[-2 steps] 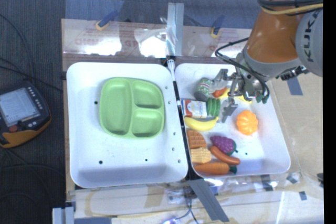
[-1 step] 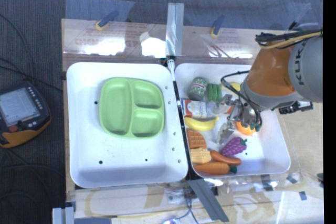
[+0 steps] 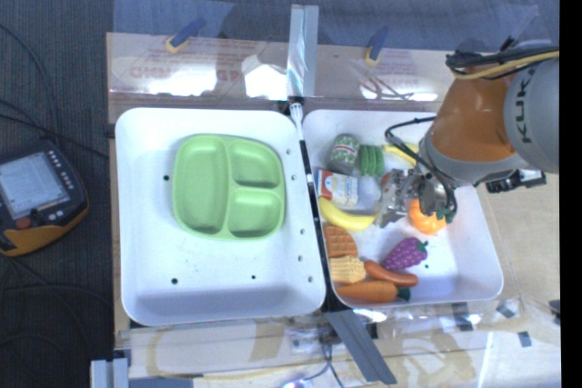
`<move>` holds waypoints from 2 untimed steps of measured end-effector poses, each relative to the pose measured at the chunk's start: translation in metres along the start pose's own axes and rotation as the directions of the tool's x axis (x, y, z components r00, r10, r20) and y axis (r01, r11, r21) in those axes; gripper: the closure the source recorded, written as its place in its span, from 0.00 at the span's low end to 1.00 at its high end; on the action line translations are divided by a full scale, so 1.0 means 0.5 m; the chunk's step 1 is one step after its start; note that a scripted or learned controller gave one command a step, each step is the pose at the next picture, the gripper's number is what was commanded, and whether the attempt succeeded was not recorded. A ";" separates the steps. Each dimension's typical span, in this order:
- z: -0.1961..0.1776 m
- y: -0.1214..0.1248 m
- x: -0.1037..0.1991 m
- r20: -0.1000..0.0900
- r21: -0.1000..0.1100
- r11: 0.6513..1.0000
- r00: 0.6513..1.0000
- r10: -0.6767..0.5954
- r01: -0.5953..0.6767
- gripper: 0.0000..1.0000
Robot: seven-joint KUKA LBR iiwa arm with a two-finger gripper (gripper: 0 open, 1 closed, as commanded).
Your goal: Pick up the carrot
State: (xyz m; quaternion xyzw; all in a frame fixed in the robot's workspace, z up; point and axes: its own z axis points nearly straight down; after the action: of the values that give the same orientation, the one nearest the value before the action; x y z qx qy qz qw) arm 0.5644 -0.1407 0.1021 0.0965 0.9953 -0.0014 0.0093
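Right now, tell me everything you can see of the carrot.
The carrot is an orange, plastic-looking toy lying flat near the front edge of the right bin, pointing roughly left to right. It lies below a corn cob and a red piece. The gripper is apart from it.

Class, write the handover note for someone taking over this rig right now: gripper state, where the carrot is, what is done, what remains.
Gripper: low in the right bin, beside the orange fruit; I cannot tell its finger state, and no carrot is in it.
Carrot: lying near the right bin's front edge, next to the purple grapes and above the orange sausage-like piece.
Done: arm is over the right bin.
Left: move toward the front edge, grasp the carrot, lift it.
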 end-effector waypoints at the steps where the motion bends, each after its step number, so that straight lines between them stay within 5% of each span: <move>1: -0.298 0.073 0.052 -0.001 -0.001 0.997 0.997 -0.083 0.083 1.00; 2: 0.011 -0.052 0.149 -0.011 0.001 0.998 0.998 0.069 -0.069 1.00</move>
State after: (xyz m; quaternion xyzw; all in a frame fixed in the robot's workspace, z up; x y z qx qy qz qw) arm 0.4863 -0.1519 0.0952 0.1308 0.9914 -0.0008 0.0036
